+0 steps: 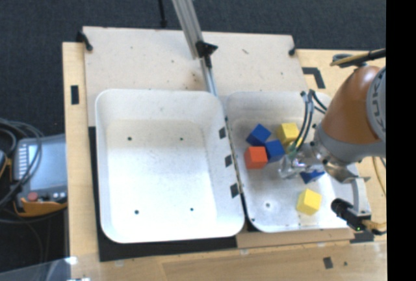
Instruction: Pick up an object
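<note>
We see the arm (354, 114) covering the right bin's (273, 218) edge; its gripper (296, 169) is blurred, so we cannot tell its state. A blue piece (313, 175) peeks beneath. Blue (260, 134), orange (256, 157) and yellow cubes (289, 131) cluster beside; another yellow cube (309, 201) sits apart.

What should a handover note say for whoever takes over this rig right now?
Gripper: low in the right bin, beside the block cluster; no block seen between its fingers.
Blocks, all in the right bin: two blue blocks, an orange block and a yellow block bunched together; another yellow block apart, nearer the front; a blue piece partly hidden under the wrist.
Left bin: holds no blocks.
Done: arm lowered into the bin.
Left: grasp one block and lift it.
</note>
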